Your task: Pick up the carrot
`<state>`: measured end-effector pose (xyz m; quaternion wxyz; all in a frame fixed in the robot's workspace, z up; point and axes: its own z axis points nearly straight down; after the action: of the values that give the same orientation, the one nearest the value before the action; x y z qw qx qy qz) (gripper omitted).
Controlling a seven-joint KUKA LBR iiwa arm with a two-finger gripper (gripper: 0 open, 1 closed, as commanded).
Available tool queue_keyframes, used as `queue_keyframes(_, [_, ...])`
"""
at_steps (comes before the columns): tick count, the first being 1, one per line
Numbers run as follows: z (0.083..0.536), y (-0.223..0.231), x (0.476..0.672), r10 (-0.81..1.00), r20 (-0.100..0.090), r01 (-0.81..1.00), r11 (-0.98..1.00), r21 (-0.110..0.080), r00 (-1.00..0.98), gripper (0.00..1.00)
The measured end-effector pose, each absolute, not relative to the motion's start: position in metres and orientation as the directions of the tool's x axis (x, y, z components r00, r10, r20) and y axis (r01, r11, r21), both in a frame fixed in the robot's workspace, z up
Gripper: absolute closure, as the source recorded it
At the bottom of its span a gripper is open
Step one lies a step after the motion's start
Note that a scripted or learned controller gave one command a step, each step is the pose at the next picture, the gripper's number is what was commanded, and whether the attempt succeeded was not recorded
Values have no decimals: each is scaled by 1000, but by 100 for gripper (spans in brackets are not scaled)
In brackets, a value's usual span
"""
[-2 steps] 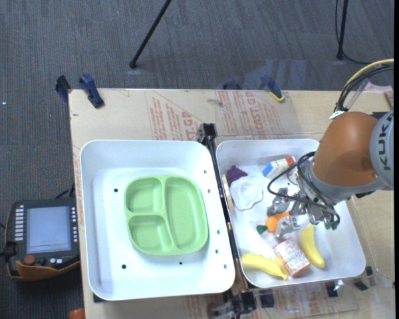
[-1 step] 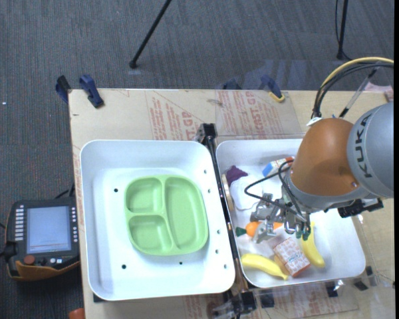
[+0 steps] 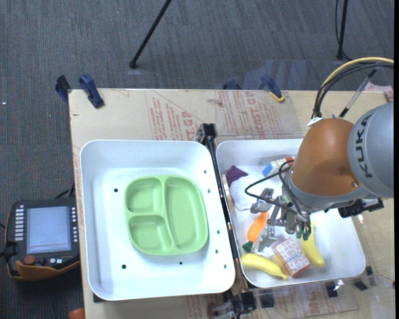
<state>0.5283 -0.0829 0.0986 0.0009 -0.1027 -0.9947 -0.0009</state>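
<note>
My end effector (image 3: 277, 219) hangs low in the right bin (image 3: 349, 261), its metal fingers pointing down just right of the carrot (image 3: 256, 228); from this slanted overhead view I cannot tell whether it is released or clenched, and I see nothing between the fingers, so I judge the pick not yet made; reaching the bin is done, while closing on the carrot and lifting it remain.

The carrot lies on the bin floor near the bin's left wall, an orange spindle with its long axis running steeply, upper end tipped toward the end effector, lower end toward the near left corner, where a green bit, perhaps its top, sits.

Further out: two bananas (image 3: 266, 265) and a small printed packet (image 3: 292, 256) lie near the front; a purple item (image 3: 236, 175) lies toward the back; the left bin (image 3: 100, 264) holds a green divided plate (image 3: 166, 214); both bins rest on the tabletop (image 3: 153, 111).
</note>
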Motion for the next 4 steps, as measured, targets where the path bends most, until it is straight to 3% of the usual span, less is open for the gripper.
queue_keyframes(1, [108,-81,530,200,0,200,980,3,-980,100])
queue_keyframes(2, [108,-81,530,199,1,199,980,3,-980,0])
queue_keyframes(3, [86,-90,494,502,4,502,865,0,-865,0])
queue_keyframes(4, [87,-82,495,586,3,586,810,0,-810,0])
